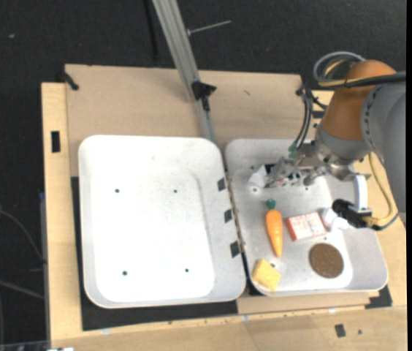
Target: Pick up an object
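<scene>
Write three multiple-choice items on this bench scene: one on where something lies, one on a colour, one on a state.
1. Which bin holds the carrot?
A. the left bin
B. the right bin
C. neither; it lies on the bench

2. What colour is the round disc?
A. brown
B. green
C. blue

3. How does the carrot lie?
A. lifted clear of the bin
B. flat, just below the gripper
C. leaning on the disc

Answers:
1 B, it sits beside the red-and-white box and the yellow block.
2 A, it is dark brown against the white floor.
3 B, it rests lengthwise on the bin floor.
</scene>
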